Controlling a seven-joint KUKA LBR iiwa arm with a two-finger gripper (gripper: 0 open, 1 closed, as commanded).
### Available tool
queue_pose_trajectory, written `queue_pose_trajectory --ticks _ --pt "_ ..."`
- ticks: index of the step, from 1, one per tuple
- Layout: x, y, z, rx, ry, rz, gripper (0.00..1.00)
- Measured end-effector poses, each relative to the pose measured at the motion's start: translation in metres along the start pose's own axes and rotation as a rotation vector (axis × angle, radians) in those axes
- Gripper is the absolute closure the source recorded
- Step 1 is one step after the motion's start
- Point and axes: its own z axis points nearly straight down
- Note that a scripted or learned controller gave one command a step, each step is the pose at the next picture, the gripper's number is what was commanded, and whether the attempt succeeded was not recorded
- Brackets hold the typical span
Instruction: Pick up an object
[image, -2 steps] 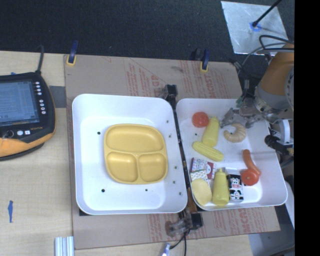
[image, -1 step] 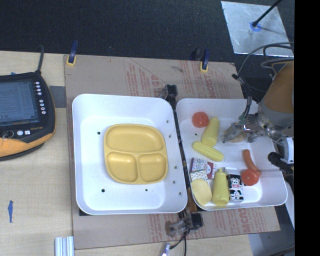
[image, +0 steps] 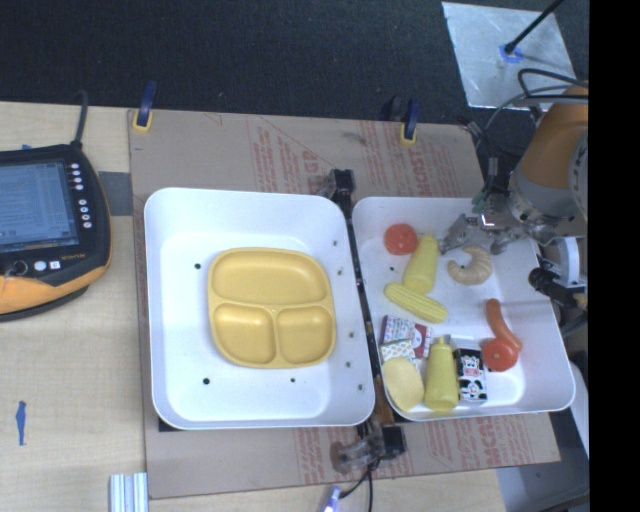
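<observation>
The claw (image: 487, 232) hangs spread over the right bin's (image: 560, 392) far edge, just above a tan ring (image: 470, 268); bare floor lies rightward. The carton's (image: 403, 338) writing is unreadable.

Pale wooden bench (image: 70, 380) under brown cardboard (image: 250, 160), dark carpet (image: 250, 45) behind.

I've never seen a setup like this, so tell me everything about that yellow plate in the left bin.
The yellow plate looks like smooth, matte plastic, a rounded rectangle with three compartments: one wide one across the far side, two smaller ones nearer the camera. It lies flat, right side up, roughly in the middle of the left bin. Nothing sits in it and nothing else touches it.
</observation>
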Motion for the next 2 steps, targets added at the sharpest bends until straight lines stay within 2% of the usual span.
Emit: queue_pose_trajectory --ticks 1,2 --pt "0.0 -0.054 0.001 0.002 -0.002 -0.002 0.0" --pt "0.0 -0.012 -0.088 -0.001 -0.001 0.0 0.0"
